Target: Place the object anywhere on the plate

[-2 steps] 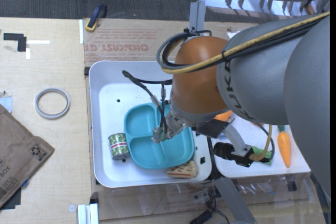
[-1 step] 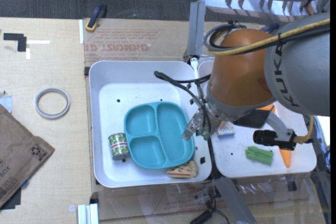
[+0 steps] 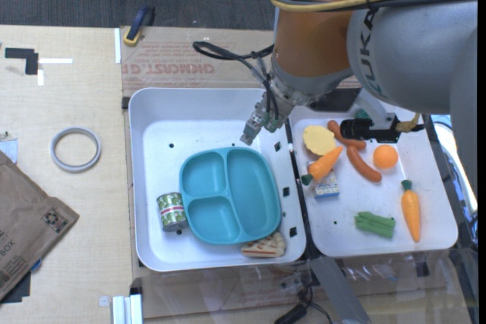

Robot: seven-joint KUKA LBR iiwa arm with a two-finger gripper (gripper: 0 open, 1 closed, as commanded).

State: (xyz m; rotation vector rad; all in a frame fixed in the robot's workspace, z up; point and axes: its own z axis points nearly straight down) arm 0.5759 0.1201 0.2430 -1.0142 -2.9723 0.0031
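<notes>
The big grey arm [image 3: 410,26] fills the upper right, orange band over the wrist, reaching down and left toward the plate [image 3: 229,195]. That blue plate, 3 compartments, sits in the left bin [image 3: 148,163] and every compartment is bare. The right bin [image 3: 440,231] lies just beside the plate's right edge, across the divider.

The gripper [image 3: 254,131] hangs just above the plate's upper right rim, over white bin floor, tilted down to the left. Whether its fingers are apart or together, I can't tell from this angle, and nothing is visible between them.

Right of the plate, in the other bin: a carrot [image 3: 411,214] at the far side, a sausage [image 3: 363,164], a green pod [image 3: 375,224], a second carrot [image 3: 325,164] nearest the plate, a yellow chip [image 3: 320,139], an orange ball [image 3: 386,156].

Touching the plate's lower right rim, a sandwich wedge [image 3: 264,246]. Just left of the plate, a small can [image 3: 171,211] on its side.
</notes>
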